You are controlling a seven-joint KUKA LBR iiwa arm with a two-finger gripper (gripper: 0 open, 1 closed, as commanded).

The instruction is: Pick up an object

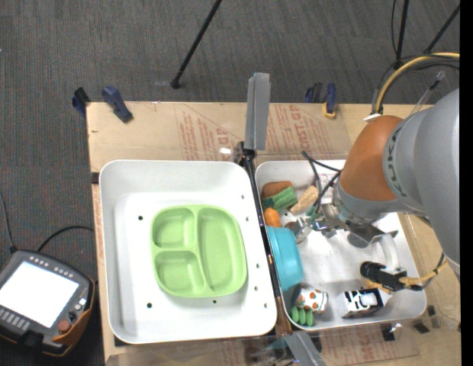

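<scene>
My gripper (303,226) is low in the right bin (339,259), close to the bin's left side. It sits just above the rim of a blue bowl (285,256) that leans against the left wall. Just beyond it lie a tan piece (304,199), a green ridged item (283,198), a brown item (276,187) and a small orange item (272,217). The arm's orange band and grey wrist cover the bin's far right part. I see nothing clearly between the fingers.
The left bin (126,204) holds a green divided plate (198,250). Near the right bin's front edge lie a white, orange and green toy (309,300) and a black-and-white object (360,301). A grey post (257,117) stands behind the bins.
</scene>
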